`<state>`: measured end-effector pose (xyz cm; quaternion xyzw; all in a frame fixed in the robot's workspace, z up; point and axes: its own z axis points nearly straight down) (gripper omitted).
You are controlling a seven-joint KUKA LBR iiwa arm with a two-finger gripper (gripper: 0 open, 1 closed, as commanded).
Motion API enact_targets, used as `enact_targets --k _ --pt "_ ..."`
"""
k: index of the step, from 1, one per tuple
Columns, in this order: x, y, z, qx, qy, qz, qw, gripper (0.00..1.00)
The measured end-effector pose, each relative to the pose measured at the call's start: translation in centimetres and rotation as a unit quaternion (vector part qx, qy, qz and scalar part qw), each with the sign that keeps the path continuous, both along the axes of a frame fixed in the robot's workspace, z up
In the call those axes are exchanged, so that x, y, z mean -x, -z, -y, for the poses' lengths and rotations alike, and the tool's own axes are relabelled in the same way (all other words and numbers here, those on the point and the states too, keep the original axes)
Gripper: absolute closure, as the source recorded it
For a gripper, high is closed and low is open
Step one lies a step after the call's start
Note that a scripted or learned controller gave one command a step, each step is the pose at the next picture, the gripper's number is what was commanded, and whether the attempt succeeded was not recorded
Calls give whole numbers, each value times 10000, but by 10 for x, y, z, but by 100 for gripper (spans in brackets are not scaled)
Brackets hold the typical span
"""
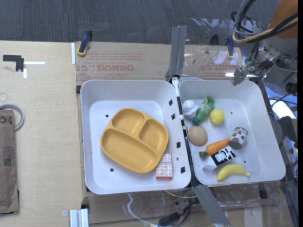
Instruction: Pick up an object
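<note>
The right bin (267, 126) holds several small items. There is a white lump (190, 109), a green vegetable (204, 108), a yellow lemon (217, 116) and a tan round ball (198, 135). Nearer the front lie an orange carrot (218, 146), a brown-and-white piece (239, 137), a black-and-white box (222, 158) and a yellow banana (232, 172). My gripper (242, 72) hangs above the bin's far right corner, apart from all of them, with nothing visibly in it.
The left bin (94, 103) carries a yellow divided plate (135, 140) and a small red-and-white carton (164, 167) at its front right. A grey divider bar (177, 56) stands behind the bins. Cables (251, 13) loop beside the arm at upper right.
</note>
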<state>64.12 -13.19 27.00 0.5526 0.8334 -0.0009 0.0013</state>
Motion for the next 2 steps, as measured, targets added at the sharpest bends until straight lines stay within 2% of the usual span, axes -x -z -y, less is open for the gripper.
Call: enact_targets --k 1,2 --pt "-13 37 -34 -3 191 -16 9998 100" --pt "-18 61 2 -1 436 -11 9990 100"
